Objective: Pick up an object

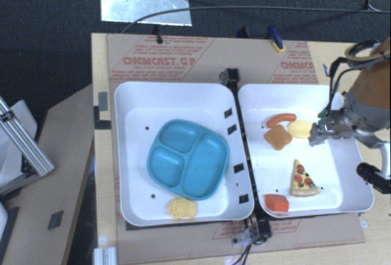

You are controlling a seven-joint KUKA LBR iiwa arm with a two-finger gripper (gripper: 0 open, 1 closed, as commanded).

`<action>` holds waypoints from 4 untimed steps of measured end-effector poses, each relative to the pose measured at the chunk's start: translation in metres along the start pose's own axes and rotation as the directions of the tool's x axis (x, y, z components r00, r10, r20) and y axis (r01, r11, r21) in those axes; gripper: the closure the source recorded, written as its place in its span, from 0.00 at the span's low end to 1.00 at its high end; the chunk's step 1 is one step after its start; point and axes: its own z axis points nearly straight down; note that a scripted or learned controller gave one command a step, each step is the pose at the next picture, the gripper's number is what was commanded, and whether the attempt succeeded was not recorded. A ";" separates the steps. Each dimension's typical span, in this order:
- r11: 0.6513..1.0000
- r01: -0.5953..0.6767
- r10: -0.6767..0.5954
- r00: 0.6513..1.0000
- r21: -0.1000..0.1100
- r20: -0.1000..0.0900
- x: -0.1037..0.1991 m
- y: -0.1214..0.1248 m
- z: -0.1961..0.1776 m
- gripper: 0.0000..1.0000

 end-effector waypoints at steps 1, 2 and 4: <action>1.000 0.001 -0.001 1.000 -0.001 0.000 -0.001 0.002 -0.043 1.00; 1.000 0.006 -0.006 1.000 0.003 -0.002 0.046 0.007 -0.047 1.00; 1.000 0.007 -0.007 1.000 0.004 -0.003 0.150 -0.003 -0.048 1.00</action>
